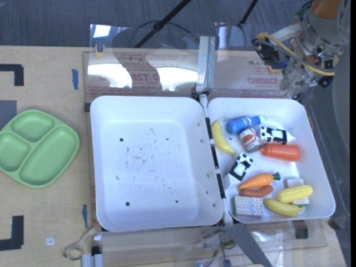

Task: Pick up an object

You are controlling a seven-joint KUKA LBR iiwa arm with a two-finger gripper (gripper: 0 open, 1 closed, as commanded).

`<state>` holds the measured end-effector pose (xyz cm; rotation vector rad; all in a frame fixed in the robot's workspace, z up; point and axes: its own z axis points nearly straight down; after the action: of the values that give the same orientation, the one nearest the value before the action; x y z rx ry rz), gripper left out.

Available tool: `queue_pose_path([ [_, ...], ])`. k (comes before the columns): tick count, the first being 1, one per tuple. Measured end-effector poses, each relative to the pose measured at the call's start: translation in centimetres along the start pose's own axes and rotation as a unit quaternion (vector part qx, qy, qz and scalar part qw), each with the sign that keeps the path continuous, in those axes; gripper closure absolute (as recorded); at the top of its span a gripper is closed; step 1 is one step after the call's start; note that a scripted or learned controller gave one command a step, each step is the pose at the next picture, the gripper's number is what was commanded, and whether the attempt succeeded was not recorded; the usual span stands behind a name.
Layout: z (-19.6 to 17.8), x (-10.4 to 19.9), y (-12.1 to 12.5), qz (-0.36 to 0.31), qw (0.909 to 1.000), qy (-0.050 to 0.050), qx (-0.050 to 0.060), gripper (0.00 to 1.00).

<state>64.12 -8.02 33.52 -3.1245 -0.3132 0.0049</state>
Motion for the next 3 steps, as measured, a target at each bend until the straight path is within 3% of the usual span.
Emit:
queue_pose_path([
  [1,-9.7,-0.6,6.2,0.0,1.0,-0.001,0.0,1.0],
  [3,-11.2,-0.4,5.8,-0.004,1.0,-0.005,0.001,1.0],
])
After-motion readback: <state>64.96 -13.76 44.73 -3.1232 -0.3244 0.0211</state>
